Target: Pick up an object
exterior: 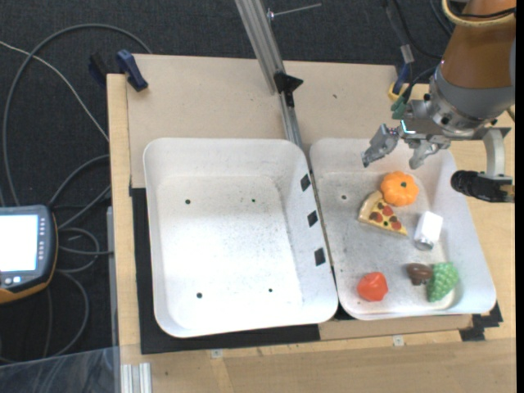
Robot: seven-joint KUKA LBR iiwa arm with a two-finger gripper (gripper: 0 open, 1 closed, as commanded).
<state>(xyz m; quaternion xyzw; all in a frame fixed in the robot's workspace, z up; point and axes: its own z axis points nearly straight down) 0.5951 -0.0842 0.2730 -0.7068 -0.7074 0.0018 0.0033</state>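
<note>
**Open fingers above a crowded right bin**

Bench (205, 88) edges frame the scene: a tan board fills the middle of the frame, with dark floor and loose cables at far left and a handheld screen unit (20, 248) at the left edge. A blue clamp (131, 70) grips the bench's upper left corner.

Left bin (229, 236) sits at centre-left, its floor bare white with fine dark specks and wide room inside its raised rim. A slanted metal rail (262, 39) comes down from the top of the frame and ends where the two bins meet.

Right bin (344, 170) lies just beside it, rims touching along the centre seam. Its upper left part is bare; the things sit in its right and lower parts. A red toy (372, 286) lies near the lower rim. A pizza slice (382, 214) lies mid-bin, and an orange pumpkin (399, 188) touches its upper right edge. A white block (427, 228) lies right of the slice. A brown piece (418, 273) and green grapes (443, 280) sit close together at the lower right corner, near the rim.

Gripper (401, 147) hangs over the upper part of the right bin, fingers spread apart and grasping nothing. The pumpkin lies just below it in the frame, between the two fingertips' lines, apart from both. The arm (479, 64) enters from the upper right.
</note>
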